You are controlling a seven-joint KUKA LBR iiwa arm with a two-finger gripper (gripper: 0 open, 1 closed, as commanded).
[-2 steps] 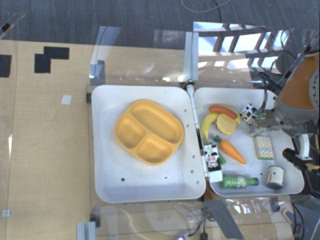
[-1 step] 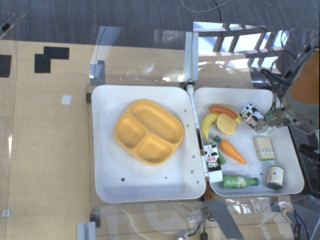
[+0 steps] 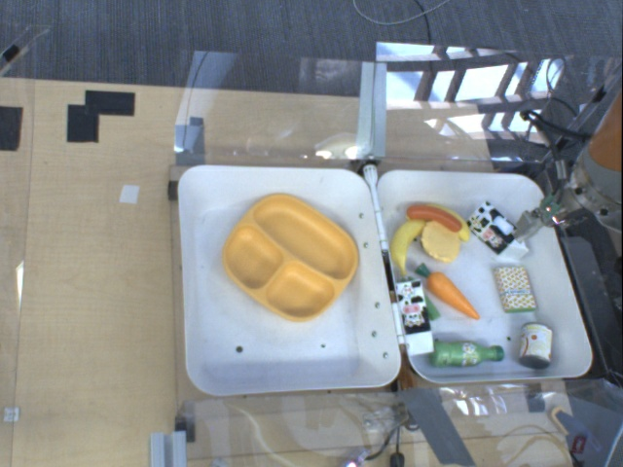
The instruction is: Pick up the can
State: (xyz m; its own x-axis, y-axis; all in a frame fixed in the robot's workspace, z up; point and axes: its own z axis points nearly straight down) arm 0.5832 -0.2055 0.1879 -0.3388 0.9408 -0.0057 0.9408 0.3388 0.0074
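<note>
The gripper (image 3: 533,224) hangs over the right bin's (image 3: 576,353) far right edge, its tip just beside a cow-print carton (image 3: 492,227); whether its fingers are spread or closed cannot be told. The can (image 3: 534,344) lies well apart from them, in the near right corner, with a cracker box (image 3: 513,289) between and a green bottle (image 3: 465,354) to its left.

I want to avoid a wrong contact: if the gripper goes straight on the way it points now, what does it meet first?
Most likely the milk carton: the gripper points toward the view's left, and the carton lies just ahead. The can sits well off that line. Depth is unclear, so it might pass above.
</note>
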